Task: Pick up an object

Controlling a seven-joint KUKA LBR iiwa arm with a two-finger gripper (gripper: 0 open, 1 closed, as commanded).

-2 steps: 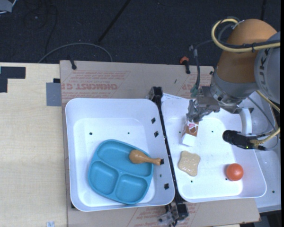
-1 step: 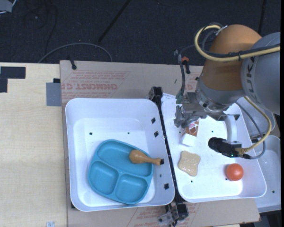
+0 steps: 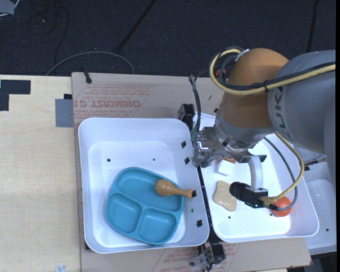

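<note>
Pincer (image 3: 214,153): low over the right bin (image 3: 306,222), close to the wall it shares with the left bin (image 3: 96,135); the wrist hides it, so I cannot tell if it is open or closed.
Cracker (image 3: 223,196): beige, flat on the floor of the right bin, just below the pincer in the view and apart from it.
Scrap (image 3: 225,166): white, just beside the pincer, partly under the wrist.
Ball (image 3: 281,207): orange, below the pincer and to the view's right, near the right bin's lower edge.
Plate (image 3: 124,208): blue, divided, in the left bin across the wall from the pincer, its lower rim near that bin's edge.
Drumstick (image 3: 170,189): brown, lying on the plate, its thin end pointing at the shared wall.
Open room: the left bin's upper half and the right bin's lower strip.
Desk (image 3: 28,169): pale wood, well to the left of both bins.
</note>
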